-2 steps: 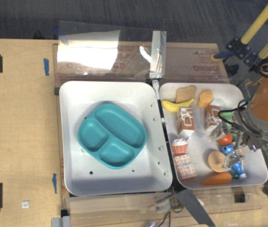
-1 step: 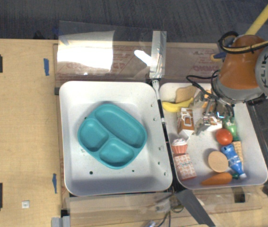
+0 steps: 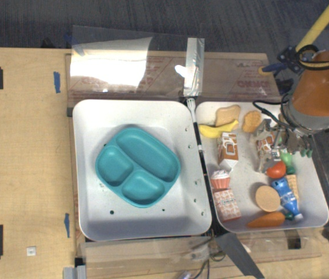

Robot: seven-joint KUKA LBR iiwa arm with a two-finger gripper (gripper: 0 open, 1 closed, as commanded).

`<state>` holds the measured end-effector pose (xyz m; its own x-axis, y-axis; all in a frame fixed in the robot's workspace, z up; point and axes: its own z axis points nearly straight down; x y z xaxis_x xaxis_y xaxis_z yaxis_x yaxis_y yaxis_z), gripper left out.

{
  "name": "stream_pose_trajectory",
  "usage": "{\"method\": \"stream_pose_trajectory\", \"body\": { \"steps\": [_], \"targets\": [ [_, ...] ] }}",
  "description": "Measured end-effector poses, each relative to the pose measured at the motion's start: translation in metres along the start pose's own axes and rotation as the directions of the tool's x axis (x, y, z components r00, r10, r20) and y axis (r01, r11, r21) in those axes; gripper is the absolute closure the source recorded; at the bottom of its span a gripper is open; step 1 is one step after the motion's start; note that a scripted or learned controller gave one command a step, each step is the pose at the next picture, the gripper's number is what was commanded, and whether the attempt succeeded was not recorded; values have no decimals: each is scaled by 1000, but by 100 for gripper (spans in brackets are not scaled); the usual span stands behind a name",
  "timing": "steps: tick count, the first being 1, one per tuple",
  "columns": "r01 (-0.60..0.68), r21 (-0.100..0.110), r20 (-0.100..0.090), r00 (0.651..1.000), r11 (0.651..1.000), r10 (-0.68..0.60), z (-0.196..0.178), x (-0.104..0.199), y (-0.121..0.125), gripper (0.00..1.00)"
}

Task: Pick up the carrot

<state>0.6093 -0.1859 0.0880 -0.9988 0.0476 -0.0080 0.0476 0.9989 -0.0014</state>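
**Camera view: carrot pick, approach not yet made**

Found the carrot [image 3: 266,219] against the near wall of the right bin [image 3: 322,213], touching a tan disc [image 3: 267,197]. Farther back, saw the gripper [image 3: 276,150] above a tomato [image 3: 276,170]; could not tell its opening. Judged best: closed across the carrot's width, clear of wall and disc.

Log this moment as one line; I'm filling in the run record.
task: pick up carrot | gripper: over right bin, upper part | carrot: lying at bin's near edge, untouched | grasp: none yet
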Motion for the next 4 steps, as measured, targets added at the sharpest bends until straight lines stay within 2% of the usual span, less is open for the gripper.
{"method": "stream_pose_trajectory", "body": {
  "steps": [1, 2, 3, 4],
  "targets": [
    [61, -2, -3, 998, 998, -61, -1, 60, 25, 0],
    [39, -4, 0, 999, 999, -39, 0, -20, -26, 0],
    [64, 2, 5, 998, 998, -64, -93, 62, -6, 0],
    [160, -4, -8, 987, 987, -160, -44, 125, 11, 0]
  ]
}}
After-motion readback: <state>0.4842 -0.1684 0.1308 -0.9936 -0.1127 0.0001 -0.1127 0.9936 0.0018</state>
